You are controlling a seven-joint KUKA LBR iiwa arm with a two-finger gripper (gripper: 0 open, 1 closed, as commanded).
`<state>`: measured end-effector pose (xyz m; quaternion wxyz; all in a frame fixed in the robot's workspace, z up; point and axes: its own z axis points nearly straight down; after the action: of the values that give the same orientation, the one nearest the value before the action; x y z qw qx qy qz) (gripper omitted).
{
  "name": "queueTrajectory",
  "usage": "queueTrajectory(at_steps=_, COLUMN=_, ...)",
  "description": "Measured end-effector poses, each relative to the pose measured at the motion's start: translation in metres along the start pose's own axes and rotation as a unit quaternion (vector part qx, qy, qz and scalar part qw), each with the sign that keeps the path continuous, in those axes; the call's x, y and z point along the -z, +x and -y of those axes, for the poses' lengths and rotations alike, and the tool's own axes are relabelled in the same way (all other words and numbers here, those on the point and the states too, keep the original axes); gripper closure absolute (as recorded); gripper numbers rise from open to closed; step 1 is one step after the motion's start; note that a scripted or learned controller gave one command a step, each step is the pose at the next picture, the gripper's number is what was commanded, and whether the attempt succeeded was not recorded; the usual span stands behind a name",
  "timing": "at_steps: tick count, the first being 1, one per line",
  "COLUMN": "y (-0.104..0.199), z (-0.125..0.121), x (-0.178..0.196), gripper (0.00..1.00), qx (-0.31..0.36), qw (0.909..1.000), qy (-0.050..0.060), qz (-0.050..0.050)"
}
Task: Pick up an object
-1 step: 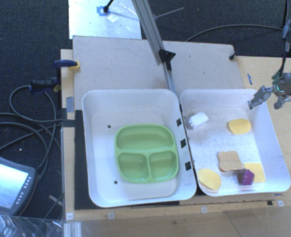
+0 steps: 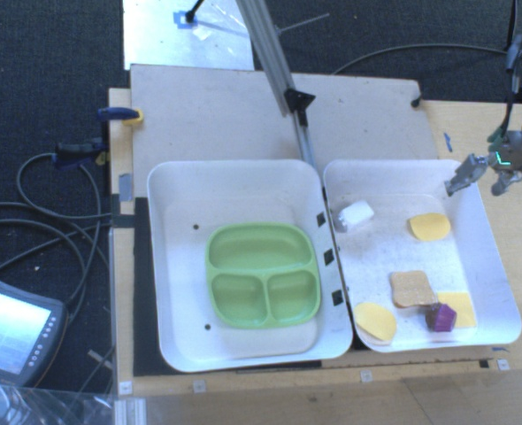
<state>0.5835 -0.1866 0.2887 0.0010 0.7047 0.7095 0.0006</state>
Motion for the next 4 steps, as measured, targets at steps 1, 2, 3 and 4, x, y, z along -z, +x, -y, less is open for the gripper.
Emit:
queueTrajectory(at_steps=1, y=0.002, z=0.004, x=-0.062, gripper=0.0, qx=-0.003, qw=1.0, qy=0.003, qz=-0.001)
queueTrajectory(at_steps=2, y=0.004, z=0.015, x=-0.115, gripper=0.0, qx=-0.003, qw=1.0, qy=0.003, qz=-0.001)
queueTrajectory(at_steps=3, y=0.0, z=0.013, x=-0.157, gripper=0.0, qx=-0.003, qw=1.0, qy=0.002, qz=0.0)
queueTrajectory(at_steps=4, y=0.0, z=0.011, x=-0.144, gripper=1.0, qx=-0.003, qw=1.0, qy=-0.001, qz=0.0)
